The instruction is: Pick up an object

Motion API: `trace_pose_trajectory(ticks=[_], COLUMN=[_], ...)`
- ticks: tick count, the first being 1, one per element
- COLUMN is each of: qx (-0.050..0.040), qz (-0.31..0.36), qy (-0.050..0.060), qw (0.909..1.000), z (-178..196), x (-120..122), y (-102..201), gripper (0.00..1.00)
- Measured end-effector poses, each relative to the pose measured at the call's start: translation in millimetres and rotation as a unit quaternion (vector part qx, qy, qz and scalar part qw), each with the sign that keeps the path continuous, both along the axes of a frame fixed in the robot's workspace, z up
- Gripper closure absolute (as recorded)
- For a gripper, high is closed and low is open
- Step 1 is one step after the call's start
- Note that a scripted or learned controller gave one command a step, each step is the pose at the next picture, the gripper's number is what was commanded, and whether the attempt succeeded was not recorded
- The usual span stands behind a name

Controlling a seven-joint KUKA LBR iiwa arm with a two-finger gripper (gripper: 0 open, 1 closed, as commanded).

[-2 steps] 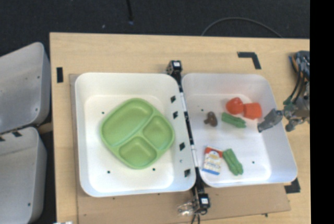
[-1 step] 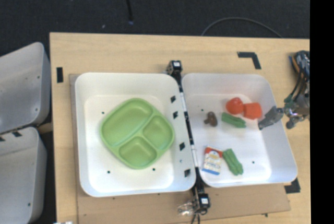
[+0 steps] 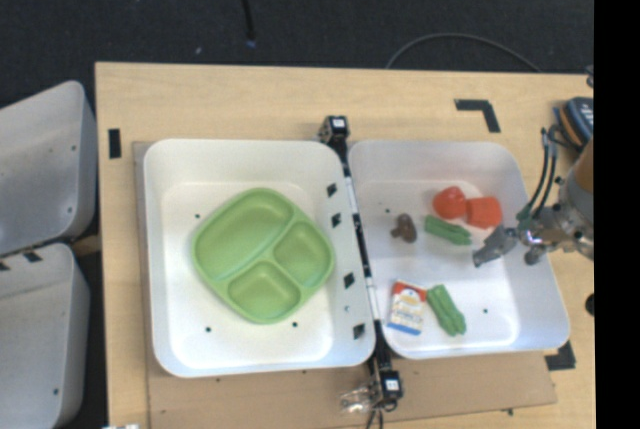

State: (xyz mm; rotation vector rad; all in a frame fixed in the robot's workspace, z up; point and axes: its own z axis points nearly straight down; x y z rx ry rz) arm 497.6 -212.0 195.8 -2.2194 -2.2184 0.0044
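Note:
My gripper [image 3: 510,248] hangs over the right side of the right bin [image 3: 500,337], open, with nothing between its fingers [image 3: 487,251]. Just to its upper left lie a red rounded object [image 3: 452,203] and an orange-red block [image 3: 485,212], touching each other. A green pod-shaped piece [image 3: 447,231] lies below them, left of the gripper. Further left is a small brown object [image 3: 405,228]. Near the bin's front sit a white, red and blue packet [image 3: 406,307] and a second green piece [image 3: 447,309] side by side.
The left bin [image 3: 170,337] holds a green divided plate [image 3: 262,255]. A ridge with black clips [image 3: 352,247] separates the two bins. The arm's wrist and cables [image 3: 560,187] stand over the right bin's right rim.

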Motion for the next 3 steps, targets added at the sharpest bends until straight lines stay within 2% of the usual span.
trace_pose_trajectory(ticks=[1,2,3], qx=[0.0000,-0.0004,-0.0012], qz=[-0.001,-0.002,-0.005], qy=[0.000,-0.001,-0.004], qw=[1.0000,1.0000,1.0000], z=[-63.6,-97.0,-84.5], x=[1.0,0.6,1.7], y=[-0.2,-1.0,-2.4], gripper=[0.00,0.00,1.00])
